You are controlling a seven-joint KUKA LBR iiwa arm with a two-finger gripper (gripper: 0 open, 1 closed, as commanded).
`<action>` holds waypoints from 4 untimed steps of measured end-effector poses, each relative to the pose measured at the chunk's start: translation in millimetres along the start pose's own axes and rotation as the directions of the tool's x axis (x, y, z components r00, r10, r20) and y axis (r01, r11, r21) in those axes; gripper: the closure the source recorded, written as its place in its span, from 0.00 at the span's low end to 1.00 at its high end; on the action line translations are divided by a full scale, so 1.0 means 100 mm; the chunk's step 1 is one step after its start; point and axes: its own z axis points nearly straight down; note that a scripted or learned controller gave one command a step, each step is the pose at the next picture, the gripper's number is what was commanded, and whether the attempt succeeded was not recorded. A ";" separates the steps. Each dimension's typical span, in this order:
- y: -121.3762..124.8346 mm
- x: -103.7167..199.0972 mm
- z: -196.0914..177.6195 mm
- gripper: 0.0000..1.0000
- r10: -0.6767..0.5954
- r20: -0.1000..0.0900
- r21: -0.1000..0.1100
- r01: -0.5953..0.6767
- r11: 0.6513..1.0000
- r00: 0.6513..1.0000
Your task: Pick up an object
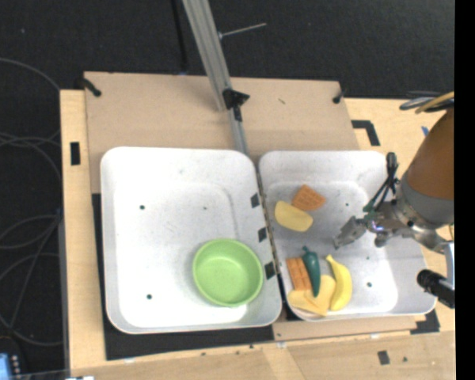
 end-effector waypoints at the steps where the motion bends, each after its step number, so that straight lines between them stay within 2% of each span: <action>1: 0.00 0.03 0.43 0.00 0.001 0.000 -0.001 -0.001 1.000 1.000; 2: 0.02 0.03 0.30 1.00 0.005 -0.001 -0.009 -0.005 1.000 1.000; 3: 0.05 0.01 -0.35 1.00 -0.005 0.001 -0.013 0.005 1.000 1.000; 4: 0.06 0.01 -0.36 1.00 -0.005 -0.001 -0.007 0.005 1.000 1.000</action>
